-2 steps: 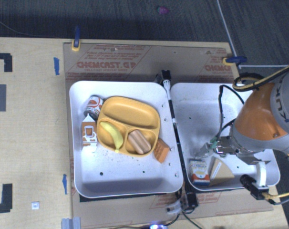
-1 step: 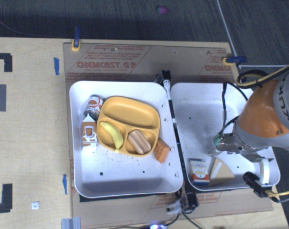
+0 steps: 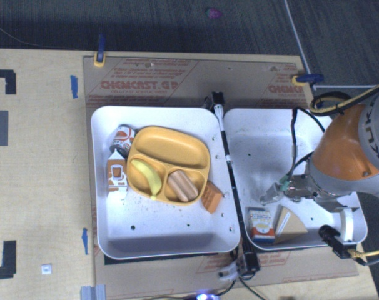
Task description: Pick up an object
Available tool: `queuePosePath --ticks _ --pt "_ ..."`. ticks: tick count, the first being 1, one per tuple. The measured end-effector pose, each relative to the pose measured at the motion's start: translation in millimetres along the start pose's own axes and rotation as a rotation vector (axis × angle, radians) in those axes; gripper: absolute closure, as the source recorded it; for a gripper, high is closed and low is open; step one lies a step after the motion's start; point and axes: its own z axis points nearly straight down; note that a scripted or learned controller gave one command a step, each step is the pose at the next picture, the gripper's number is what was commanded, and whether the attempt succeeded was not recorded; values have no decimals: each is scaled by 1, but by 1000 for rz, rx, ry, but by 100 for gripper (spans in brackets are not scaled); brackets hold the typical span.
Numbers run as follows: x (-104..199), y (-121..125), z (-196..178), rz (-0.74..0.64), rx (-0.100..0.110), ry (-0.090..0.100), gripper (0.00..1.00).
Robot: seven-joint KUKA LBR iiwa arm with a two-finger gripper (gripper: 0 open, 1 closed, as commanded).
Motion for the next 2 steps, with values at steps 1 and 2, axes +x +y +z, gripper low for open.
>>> queuePosePath --ticks 1,2 --pt "9 -3 11 -3 13 12 0" --pt "4 -1 0 1 1 0 100"
